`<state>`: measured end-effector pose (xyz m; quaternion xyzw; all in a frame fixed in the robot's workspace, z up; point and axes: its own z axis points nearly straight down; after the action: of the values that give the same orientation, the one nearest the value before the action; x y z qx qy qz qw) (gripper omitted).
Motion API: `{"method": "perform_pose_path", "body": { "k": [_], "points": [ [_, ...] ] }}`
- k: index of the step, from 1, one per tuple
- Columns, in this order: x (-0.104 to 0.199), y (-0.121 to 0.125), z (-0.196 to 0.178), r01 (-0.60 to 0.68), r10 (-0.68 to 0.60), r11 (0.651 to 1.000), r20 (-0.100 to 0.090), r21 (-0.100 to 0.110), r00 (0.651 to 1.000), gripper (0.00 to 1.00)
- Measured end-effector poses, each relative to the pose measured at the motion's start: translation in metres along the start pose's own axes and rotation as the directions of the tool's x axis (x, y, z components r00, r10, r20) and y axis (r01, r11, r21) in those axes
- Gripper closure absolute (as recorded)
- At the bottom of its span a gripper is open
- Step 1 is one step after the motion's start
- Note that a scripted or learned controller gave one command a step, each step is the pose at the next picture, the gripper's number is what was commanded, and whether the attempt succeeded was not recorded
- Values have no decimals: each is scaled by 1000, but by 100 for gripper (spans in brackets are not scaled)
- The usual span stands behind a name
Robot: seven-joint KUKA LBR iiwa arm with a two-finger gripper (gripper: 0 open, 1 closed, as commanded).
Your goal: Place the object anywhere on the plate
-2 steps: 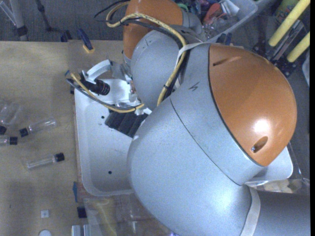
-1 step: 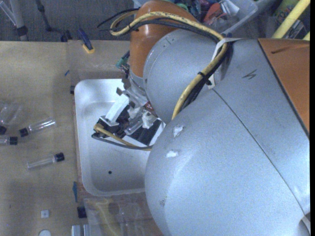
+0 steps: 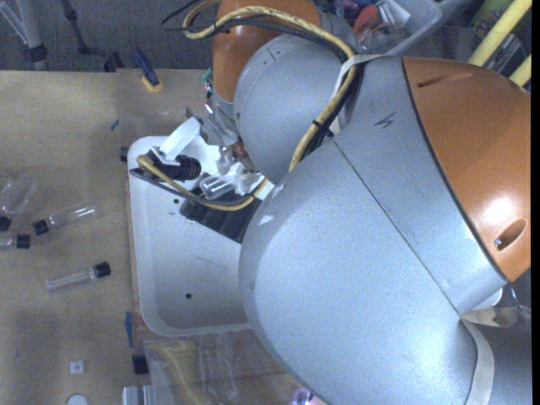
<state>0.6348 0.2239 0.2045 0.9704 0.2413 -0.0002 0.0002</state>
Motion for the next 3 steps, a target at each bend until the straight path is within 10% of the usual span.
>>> {"method": "perform_pose_path", "body": {
  "k": [1,2,3],
  "points": [
    [18,10,-55,-240,240,971,-3,0,971,100],
    [3,-1,-230,208,-208,978,3,1,978,100],
    [-3,-1,-230,-256,256,967,-4,-1,967,100]
  ]
}}
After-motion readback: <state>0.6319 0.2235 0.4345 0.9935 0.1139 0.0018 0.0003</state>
